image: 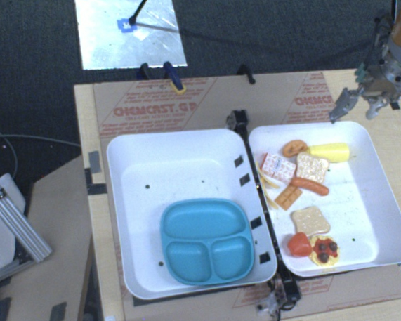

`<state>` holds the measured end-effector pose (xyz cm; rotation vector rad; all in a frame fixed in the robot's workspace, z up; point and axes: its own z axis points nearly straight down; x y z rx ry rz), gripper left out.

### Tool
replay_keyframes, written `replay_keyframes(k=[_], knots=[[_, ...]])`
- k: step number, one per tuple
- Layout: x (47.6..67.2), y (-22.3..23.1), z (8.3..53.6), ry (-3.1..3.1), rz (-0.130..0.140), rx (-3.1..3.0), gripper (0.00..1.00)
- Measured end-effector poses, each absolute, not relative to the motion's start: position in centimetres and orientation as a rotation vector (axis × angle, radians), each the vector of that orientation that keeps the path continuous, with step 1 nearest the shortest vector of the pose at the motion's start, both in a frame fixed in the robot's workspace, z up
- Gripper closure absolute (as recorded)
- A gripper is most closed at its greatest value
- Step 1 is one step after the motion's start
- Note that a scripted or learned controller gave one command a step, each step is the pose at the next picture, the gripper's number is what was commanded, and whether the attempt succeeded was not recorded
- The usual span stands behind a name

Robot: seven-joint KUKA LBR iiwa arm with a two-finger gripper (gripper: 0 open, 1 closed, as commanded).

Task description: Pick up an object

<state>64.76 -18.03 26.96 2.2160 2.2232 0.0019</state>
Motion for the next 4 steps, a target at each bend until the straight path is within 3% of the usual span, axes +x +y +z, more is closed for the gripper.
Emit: replay_keyframes(k=[1, 2, 4], knots=[[66.8, -19.7, 14.0, 2.226, -0.004, 2.222, 0.00], [65.7, -20.0, 12.6, 2.217, 0.012, 2.205, 0.00], [65.0, -20.5, 11.5, 2.208, 0.016, 2.201, 0.00]])
